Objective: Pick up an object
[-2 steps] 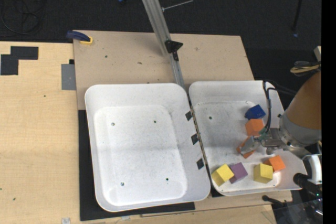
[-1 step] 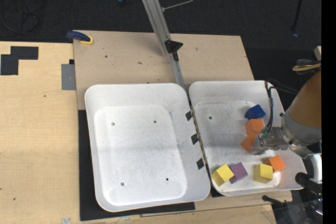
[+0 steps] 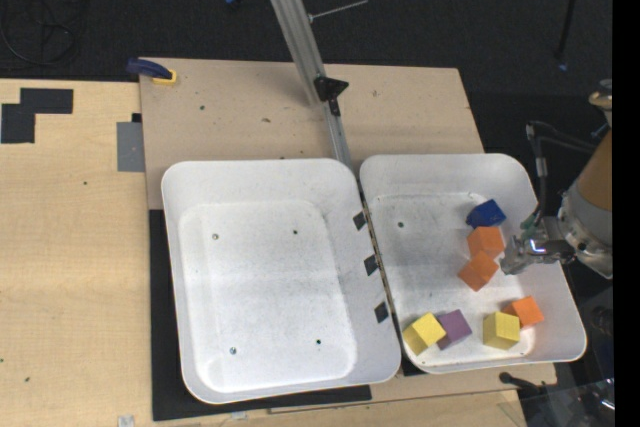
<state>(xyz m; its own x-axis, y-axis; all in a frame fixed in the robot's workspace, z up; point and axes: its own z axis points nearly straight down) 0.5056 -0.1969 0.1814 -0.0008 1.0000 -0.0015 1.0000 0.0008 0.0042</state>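
The gripper [image 3: 522, 253] sits at the three o'clock edge of the right bin [image 3: 440, 177], just beside two orange blocks [image 3: 483, 256], and whether it is parted or closed cannot be made out. A blue block [image 3: 486, 213] lies at twelve o'clock from the orange pair. Toward six o'clock sit two yellow cubes [image 3: 426, 331], a purple cube [image 3: 455, 325] and a small orange cube [image 3: 527, 311]; no readable writing shows.
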